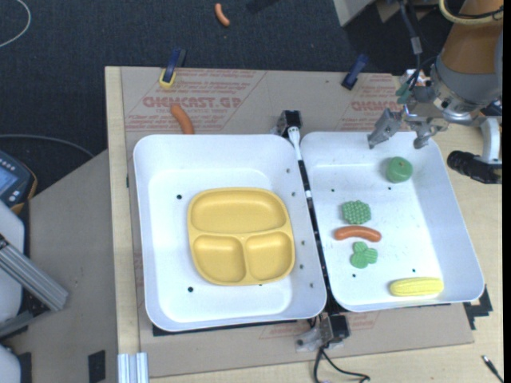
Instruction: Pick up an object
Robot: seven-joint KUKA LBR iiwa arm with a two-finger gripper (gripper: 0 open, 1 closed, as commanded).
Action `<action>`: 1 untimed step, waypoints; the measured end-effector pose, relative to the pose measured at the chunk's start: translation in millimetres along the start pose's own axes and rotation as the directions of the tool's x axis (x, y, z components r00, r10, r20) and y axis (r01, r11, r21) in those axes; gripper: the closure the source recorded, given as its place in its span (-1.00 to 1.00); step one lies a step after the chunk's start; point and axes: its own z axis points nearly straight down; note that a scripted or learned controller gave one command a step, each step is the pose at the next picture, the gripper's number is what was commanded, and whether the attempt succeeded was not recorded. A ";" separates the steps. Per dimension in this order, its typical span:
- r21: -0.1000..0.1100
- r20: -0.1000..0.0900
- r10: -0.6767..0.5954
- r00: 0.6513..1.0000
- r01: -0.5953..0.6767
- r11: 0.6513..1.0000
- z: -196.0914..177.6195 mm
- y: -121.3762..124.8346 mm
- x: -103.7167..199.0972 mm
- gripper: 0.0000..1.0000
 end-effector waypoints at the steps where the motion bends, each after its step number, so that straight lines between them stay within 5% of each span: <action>1: -0.015 0.002 -0.002 1.000 0.002 1.000 -9.0 2.6 0.2 -1.00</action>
